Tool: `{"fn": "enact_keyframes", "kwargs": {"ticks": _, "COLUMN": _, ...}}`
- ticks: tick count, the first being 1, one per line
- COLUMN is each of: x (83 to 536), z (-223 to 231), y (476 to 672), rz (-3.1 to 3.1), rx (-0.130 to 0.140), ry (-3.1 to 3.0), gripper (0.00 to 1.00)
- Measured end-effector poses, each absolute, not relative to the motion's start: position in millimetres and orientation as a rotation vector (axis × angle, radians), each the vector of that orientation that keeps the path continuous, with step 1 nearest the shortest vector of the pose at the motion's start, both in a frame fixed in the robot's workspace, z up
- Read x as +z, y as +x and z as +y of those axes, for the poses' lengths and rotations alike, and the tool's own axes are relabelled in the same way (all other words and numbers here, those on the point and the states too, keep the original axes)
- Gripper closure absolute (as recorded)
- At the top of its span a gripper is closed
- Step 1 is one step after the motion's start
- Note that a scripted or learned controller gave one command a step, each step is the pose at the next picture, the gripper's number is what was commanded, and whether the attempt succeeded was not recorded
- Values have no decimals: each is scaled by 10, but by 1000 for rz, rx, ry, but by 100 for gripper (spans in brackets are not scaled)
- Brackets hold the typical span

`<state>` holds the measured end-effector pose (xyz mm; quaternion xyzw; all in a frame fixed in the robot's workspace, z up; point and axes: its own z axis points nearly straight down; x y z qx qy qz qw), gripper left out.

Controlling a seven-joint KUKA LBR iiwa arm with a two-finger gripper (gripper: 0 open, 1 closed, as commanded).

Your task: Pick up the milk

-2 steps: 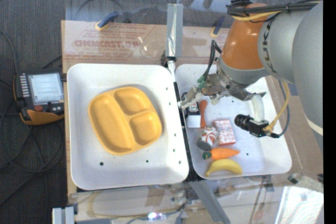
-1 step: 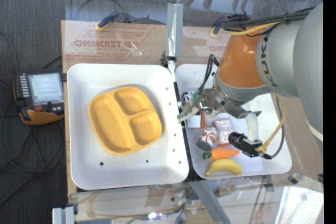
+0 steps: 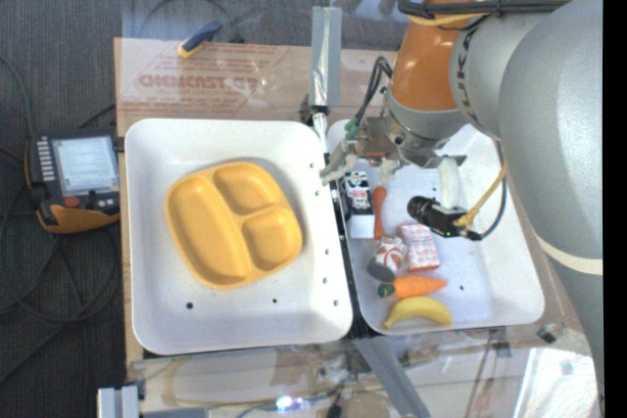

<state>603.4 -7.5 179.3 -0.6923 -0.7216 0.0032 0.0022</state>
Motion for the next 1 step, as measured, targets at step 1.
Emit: {"fn": "enact_keyframes", "kwargs": {"ticks": 1, "x": 1794, "z": -179, "y": 5888, "rz": -2226, "rx": 11, "ry": -2211, "gripper": 0}}
